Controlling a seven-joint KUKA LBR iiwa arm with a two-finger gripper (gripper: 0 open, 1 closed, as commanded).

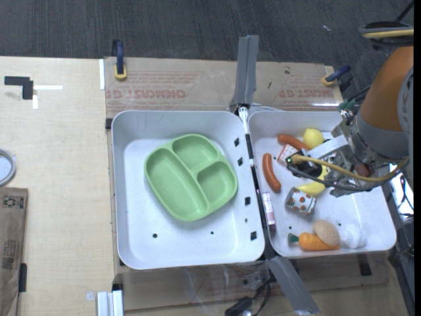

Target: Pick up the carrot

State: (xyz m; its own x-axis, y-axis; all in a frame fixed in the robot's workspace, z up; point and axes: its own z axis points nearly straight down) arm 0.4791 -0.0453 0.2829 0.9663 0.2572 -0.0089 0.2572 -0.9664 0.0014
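The carrot (314, 243) is a short orange piece lying near the front edge of the right bin (375, 239), its tip against a tan bread roll (326, 232). My gripper (345, 180) hangs over the middle right of that bin, above and behind the carrot and well apart from it. Nothing shows between it and the carrot. The grey arm with its orange band comes in from the right and covers the bin's far right corner.
The right bin also holds a red sausage (271, 172), an orange-red sausage (291, 141), a lemon (314, 137), a yellow piece (312, 188), a small printed can (300, 201) and a white lump (353, 236). A green divided plate (191, 176) lies in the left bin (131, 242).
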